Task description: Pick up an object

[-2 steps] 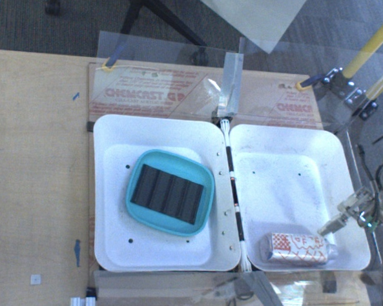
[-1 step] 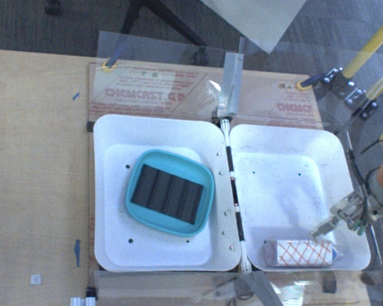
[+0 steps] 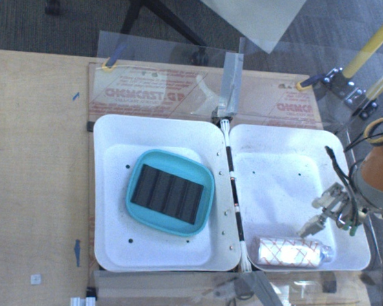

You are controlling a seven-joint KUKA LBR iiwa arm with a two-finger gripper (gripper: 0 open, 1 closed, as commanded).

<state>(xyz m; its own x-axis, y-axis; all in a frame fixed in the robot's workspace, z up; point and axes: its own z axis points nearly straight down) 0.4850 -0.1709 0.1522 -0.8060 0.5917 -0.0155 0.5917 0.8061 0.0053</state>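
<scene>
**Desk:** What did the overhead camera record at the bench?

**Photographer:** The gripper (image 3: 317, 215) hung over the right bin (image 3: 276, 148), low at that bin's right side, its two fingers spread apart with nothing between them. The arm (image 3: 374, 173) came in from the right, its orange band visible at the frame's edge.

**Desk:** And the object to be picked?

**Photographer:** A white cylinder with a red crisscross pattern (image 3: 292, 253) lay on its side along the right bin's near edge, just below the open fingers and apart from them. In the left bin (image 3: 106, 176), a teal dish holding dark ribbed blocks (image 3: 169, 192) sat near the middle.
</scene>
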